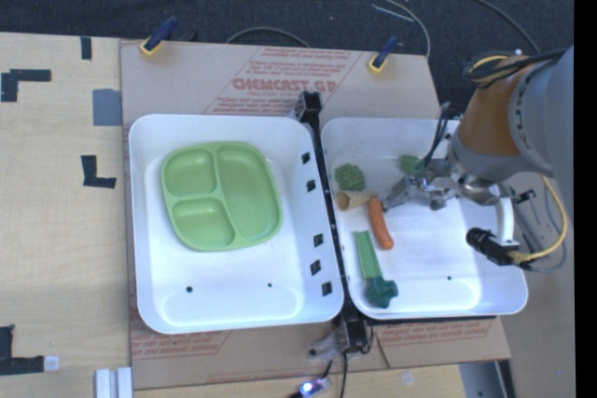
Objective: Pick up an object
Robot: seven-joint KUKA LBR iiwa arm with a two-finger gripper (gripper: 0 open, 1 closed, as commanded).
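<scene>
Left bin (149, 228): holds a green divided plate (221, 196), lying flat toward the far half.
Right bin (466, 289): holds small food-shaped pieces, grouped along its left side.
Carrot (379, 224): orange, lying lengthwise near the bin's middle, just below and left of the gripper.
Broccoli floret (350, 176): green, near the divider, with a small tan piece (342, 199) touching its near side.
Green stick (365, 253): lies along the left wall, its end meeting a dark green lump (381, 292) near the front corner.
Small green piece (411, 165): just beyond the gripper, toward the far wall.
Gripper (403, 192): low over the right bin, pointing left, metal fingers look spread a little; nothing is between them.
Arm: reaches in from the right, orange band above the wrist.
Step in hand: judged to be closing in on a target, most likely the carrot, the nearest piece.
Doing it well: straddle the carrot across its narrow width, near its middle, so it cannot pivot out; come straight down, close only once the tips reach the bin floor, and stay clear of the floret and the tan piece.
</scene>
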